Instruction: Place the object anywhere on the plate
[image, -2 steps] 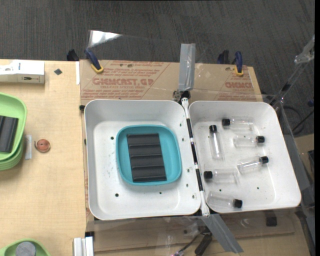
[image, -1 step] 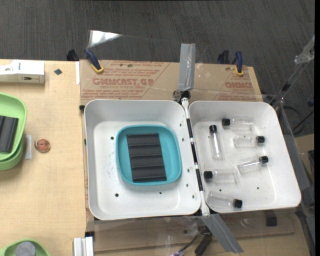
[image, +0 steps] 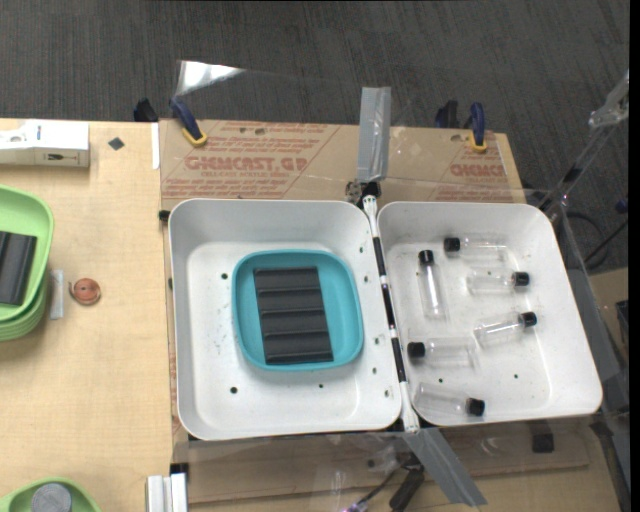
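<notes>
Camera view: we see clear vials (image: 431, 284) scattered in the right bin (image: 560, 300), the teal plate (image: 345, 300) left. Gripper state: cannot tell. Slick, round vials could roll or slip when pinched.

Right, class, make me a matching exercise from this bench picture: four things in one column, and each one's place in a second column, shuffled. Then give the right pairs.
Things:
1. teal square plate with a black ridged insert
2. clear plastic vials with black caps
3. small round copper-coloured disc
4. blue-and-orange spring clamps

Places:
A. on the bare wooden bench, left of the bins
B. in the right white bin
C. gripping the cardboard sheet's far edge
D. in the left white bin

Pairs: 1-D, 2-B, 3-A, 4-C
</notes>
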